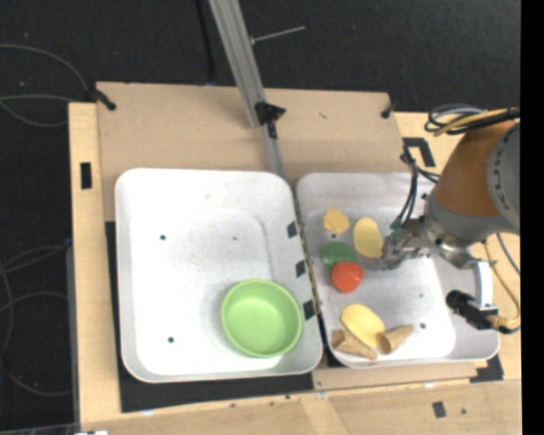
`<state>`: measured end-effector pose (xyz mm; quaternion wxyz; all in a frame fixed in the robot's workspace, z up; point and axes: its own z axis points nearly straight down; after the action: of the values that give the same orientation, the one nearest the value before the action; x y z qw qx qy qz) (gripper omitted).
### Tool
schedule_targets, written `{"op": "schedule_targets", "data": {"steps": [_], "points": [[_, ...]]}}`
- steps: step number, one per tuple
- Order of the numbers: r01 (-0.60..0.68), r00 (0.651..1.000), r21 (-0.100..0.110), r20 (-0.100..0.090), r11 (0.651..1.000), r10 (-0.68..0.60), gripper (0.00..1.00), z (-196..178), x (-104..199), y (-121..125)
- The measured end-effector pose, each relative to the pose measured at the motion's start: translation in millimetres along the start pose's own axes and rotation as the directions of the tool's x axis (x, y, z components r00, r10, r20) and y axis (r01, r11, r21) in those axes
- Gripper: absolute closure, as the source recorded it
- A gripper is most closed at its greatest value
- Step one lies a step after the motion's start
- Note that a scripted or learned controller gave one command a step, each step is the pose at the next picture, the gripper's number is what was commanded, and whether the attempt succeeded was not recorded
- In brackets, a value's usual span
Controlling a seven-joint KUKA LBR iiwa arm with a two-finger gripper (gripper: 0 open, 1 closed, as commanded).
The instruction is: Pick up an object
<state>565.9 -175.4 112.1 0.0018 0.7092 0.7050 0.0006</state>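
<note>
The end effector was seen low in the right bin, just beside a yellow oval object; whether it was spread or pressed together could not be told. A red object lay nearby. A green bowl sat in the left bin.

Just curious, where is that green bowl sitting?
The green bowl sits in the left bin, near its front right corner, across the divider from the red ball.
</note>
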Motion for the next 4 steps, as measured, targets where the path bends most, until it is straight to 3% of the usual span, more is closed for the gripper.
{"op": "schedule_targets", "data": {"steps": [1,3,4], "points": [[0.001,1.000,-0.004,0.000,1.000,-0.001,1.00,-63,-7,0],[0.009,1.000,-0.004,0.000,1.000,-0.009,1.00,-154,-15,-3],[0.015,1.000,-0.001,-0.003,1.000,-0.015,1.00,-162,39,2]]}}
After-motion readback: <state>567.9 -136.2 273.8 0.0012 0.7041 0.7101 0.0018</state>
